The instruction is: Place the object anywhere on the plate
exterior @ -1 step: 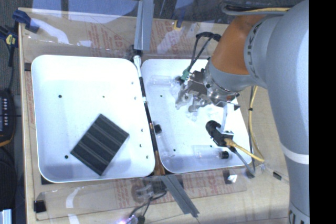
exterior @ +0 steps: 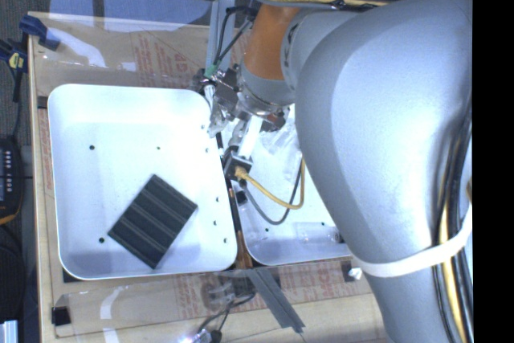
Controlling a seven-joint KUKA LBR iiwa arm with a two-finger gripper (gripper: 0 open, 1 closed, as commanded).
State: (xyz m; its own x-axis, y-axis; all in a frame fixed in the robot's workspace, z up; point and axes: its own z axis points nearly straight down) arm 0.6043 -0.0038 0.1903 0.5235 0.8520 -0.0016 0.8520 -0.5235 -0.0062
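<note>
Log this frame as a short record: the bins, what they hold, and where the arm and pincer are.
left bin: holds one black ribbed plate, lying flat in the lower part of the view
right bin: mostly hidden behind the arm
arm: reaches in from the right, orange band above the wrist
pincer: over the seam between the bins, apart from the plate
held object: cannot tell

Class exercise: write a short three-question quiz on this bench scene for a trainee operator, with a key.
1. True or false: the dark ribbed slab lies in the view's left bin.
2. Which bin does the grey arm hide most of? A) the left bin B) the right bin
3. Fill in: the band above the wrist is ____.

Key: 1 true; 2 B; 3 orange.
</note>
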